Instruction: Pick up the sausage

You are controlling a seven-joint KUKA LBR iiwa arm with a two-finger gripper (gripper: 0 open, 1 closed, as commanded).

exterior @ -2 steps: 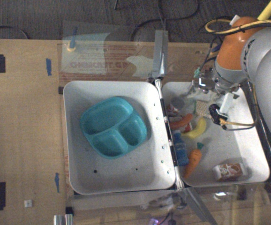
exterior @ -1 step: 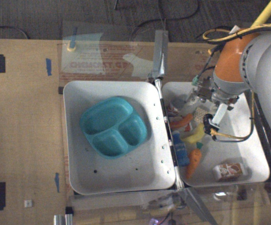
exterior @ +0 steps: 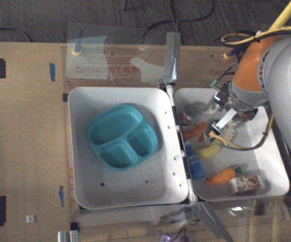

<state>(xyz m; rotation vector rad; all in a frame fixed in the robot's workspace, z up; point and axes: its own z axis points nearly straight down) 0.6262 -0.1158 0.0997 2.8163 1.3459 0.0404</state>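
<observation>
1. My arm [exterior: 286, 79] comes in from the right of the view, and its thick grey body covers the right bin's far right corner.
2. The orange band [exterior: 251, 67] sits above the bin's back edge. From there my wrist bends down and to the view's left, into the bin.
3. My gripper [exterior: 219, 101] hangs over the back middle of the right bin [exterior: 266, 155], pointing at a slant toward the wall the two bins share.
4. Whether my jaws are apart or together I cannot tell, because the wrist hardware hides them from above. I see nothing held between them.
5. The sausage [exterior: 194, 131] lies in the right bin near the shared wall, just in front of and to the view's left of my gripper. It is a reddish-orange stick set on a slant, and its right end reaches toward my wrist parts.
6. A yellow piece [exterior: 209, 152] lies just in front of the sausage, and a blue piece [exterior: 195, 166] lies along the shared wall nearer the front.
7. A carrot [exterior: 221, 176] and a small carton [exterior: 246, 184] lie side by side at the front of the bin, well apart from my gripper.
8. The left bin [exterior: 85, 110] holds a teal divided plate [exterior: 121, 135], well apart from me.
</observation>
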